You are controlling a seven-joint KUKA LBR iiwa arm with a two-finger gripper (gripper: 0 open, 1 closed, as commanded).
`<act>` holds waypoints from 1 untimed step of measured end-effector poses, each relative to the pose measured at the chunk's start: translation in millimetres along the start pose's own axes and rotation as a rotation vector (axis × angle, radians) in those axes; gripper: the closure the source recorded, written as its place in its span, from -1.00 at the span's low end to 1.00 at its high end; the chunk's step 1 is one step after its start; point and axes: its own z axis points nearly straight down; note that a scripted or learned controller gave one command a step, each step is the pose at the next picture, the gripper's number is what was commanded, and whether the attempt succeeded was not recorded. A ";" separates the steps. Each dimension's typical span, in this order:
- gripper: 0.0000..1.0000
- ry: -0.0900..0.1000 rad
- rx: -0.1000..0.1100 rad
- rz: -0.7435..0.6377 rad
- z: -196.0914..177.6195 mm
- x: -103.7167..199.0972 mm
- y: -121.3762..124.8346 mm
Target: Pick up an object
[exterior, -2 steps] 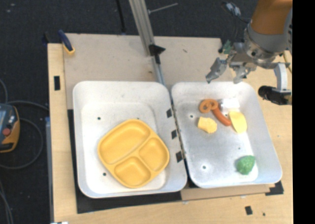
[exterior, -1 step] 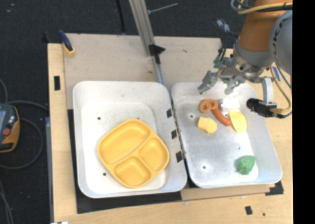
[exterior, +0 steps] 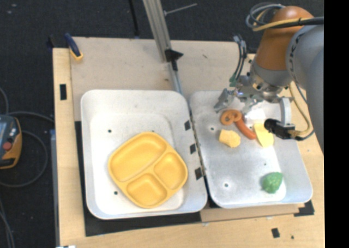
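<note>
The arm reaches in from the right, its gripper low over the right bin's far end, just above an orange pretzel-shaped piece; I cannot tell its grip. The left bin holds a yellow divided plate on the tan bench.

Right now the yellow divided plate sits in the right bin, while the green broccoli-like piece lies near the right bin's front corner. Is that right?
Not quite. The camera view shows the yellow divided plate in the left bin, not the right one. The rest holds: the green broccoli-like piece lies near the front corner of the right bin.
</note>
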 end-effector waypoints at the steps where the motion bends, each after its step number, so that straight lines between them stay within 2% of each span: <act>1: -1.00 0.000 -0.001 0.000 42.2 0.0 -1.8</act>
